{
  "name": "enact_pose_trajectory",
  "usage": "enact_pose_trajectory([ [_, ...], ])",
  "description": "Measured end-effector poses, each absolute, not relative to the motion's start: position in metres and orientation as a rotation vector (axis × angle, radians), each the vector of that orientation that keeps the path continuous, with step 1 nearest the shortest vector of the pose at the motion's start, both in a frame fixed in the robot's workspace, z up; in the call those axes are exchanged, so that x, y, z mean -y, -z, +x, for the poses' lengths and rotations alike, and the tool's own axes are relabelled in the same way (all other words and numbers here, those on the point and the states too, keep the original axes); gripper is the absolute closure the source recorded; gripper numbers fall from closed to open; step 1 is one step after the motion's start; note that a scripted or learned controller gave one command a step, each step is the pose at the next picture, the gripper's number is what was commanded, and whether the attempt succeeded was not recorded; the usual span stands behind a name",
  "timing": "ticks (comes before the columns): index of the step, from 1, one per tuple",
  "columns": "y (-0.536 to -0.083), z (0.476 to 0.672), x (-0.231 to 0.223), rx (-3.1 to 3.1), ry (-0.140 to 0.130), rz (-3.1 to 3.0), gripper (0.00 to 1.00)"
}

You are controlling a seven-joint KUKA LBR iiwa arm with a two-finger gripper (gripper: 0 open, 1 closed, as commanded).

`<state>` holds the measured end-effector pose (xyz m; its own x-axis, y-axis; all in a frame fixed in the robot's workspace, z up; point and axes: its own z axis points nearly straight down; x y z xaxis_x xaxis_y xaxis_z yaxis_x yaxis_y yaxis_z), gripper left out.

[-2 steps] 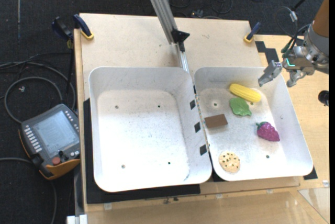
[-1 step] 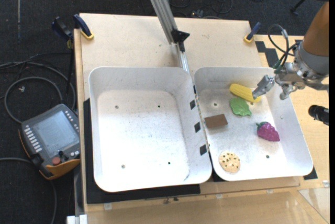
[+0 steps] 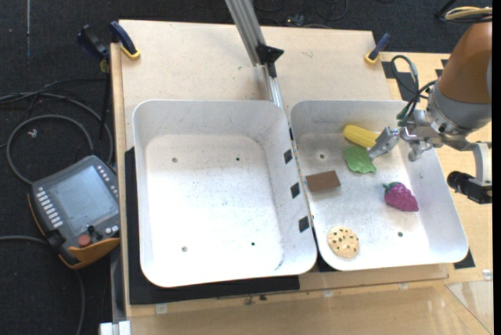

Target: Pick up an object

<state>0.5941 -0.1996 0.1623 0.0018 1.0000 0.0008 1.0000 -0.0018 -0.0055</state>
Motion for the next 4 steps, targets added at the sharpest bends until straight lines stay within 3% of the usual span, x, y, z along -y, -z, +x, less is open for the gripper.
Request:
enact_pose_trajectory([
  [1,-0.099,0.589,0.201,2.216,-0.005,-2.219,0.00],
  [2,-0.113,0.591,0.201,2.221,0.001,-2.224,1.00],
  [3,-0.176,0.596,0.196,2.230,0.006,-2.223,1.00],
  [4,-0.209,0.597,0.196,2.228,0.004,-2.222,1.00],
])
